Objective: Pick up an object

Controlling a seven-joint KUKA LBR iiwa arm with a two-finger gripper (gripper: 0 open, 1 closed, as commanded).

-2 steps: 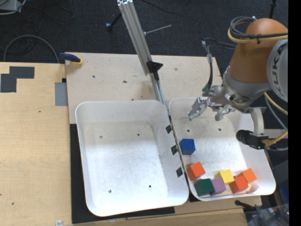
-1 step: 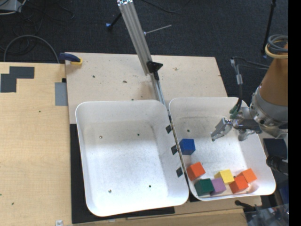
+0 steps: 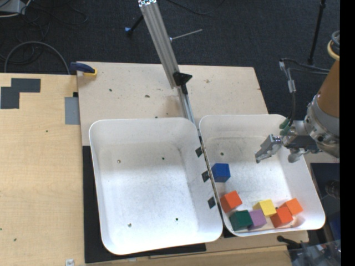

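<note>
Several small cubes lie in the right bin [image 3: 244,127]. A blue cube [image 3: 221,172] sits alone near the bin's left wall. Along the front edge are an orange cube [image 3: 231,200], a green cube [image 3: 241,220], a purple cube [image 3: 257,218], a yellow cube [image 3: 267,207], a red cube [image 3: 281,215] and another orange cube [image 3: 294,206]. My gripper [image 3: 281,152] hangs over the right side of this bin, up and to the right of the blue cube. It is open, with nothing between its fingers.
The left bin [image 3: 111,148] stands beside the right one, with black clips along the shared wall. A slanted aluminium pole [image 3: 163,43] rises behind the bins. A wooden bench top lies at the left.
</note>
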